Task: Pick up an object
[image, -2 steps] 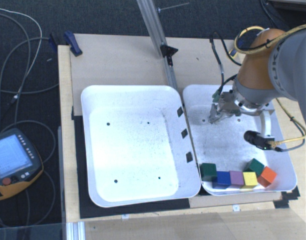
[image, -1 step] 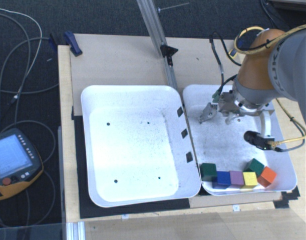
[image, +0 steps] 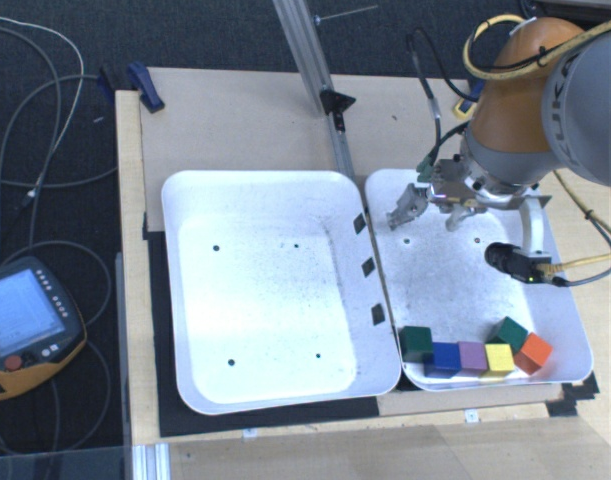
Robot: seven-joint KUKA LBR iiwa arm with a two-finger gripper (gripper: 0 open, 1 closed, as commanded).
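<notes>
Several small blocks lie in a row along the near edge of the right bin (image: 455,278): a dark green block (image: 417,342), a blue block (image: 446,357), a purple block (image: 472,355), a yellow block (image: 499,357), an orange block (image: 534,352) and a green block (image: 510,330) just behind them. My gripper (image: 431,212) hangs over the far part of the right bin, well away from the blocks. Its fingers (image: 405,211) are spread, with nothing between them.
The left bin (image: 260,288) sits beside the right one. A metal rail (image: 305,48) slants across the bench at the back. A teach pendant (image: 25,318) lies off the bench at the left, with cables on the floor.
</notes>
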